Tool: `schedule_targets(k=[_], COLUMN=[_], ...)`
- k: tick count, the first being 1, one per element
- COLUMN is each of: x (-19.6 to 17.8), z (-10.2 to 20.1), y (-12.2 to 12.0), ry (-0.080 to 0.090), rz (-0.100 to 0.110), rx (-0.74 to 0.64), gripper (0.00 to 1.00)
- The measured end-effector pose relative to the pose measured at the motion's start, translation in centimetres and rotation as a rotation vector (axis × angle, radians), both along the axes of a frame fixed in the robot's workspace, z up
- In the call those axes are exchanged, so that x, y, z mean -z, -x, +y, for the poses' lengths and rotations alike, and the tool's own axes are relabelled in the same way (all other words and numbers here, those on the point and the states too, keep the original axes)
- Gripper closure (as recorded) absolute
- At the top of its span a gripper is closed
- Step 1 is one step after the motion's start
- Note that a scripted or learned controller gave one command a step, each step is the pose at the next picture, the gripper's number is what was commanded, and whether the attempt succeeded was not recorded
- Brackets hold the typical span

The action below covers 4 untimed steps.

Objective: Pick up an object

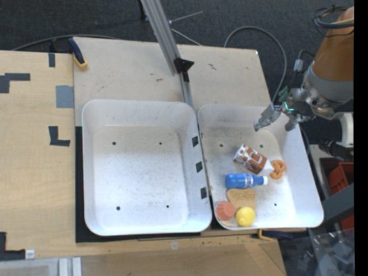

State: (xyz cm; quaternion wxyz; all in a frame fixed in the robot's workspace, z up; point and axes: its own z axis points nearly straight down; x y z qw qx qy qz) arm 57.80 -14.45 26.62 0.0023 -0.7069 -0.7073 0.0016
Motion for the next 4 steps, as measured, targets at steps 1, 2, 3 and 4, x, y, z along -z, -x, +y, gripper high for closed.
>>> schedule_targets(k=[1, 2, 3, 4], x=[-0.3, 4.1, 10.4, 15.7], z=[0.0, -0.2, -0.7, -0.7], y=[-0.1, -0.1, 0.2, 1.4], ry=[0.001, 0.001, 0.001, 0.0], rz=[-0.004, 0.0, 0.003, 0.002], rx=[-0.001, 0.0, 0.001, 0.0], gripper=[0.0, 0.0, 0.0, 0.0])
